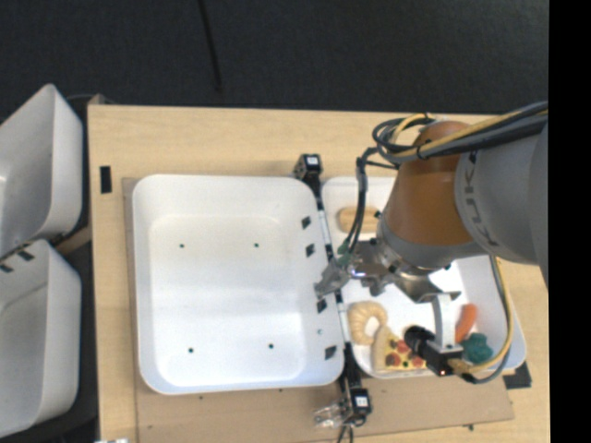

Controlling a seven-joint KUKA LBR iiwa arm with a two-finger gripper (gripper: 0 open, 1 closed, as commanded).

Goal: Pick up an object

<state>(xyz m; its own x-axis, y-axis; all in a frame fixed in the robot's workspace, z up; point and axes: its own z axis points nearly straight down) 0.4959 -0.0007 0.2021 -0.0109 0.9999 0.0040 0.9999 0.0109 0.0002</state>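
Orange carrot-shaped toy (467, 318) lies in the right white bin (513, 335), long axis near-to-far; I cannot tell my claw's (406, 289) state.

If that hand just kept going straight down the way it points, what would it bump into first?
Probably the croissant-shaped toy or the bare floor of the right bin beside it. The hand hangs just above them, but depth is hard to judge from this slanted view.
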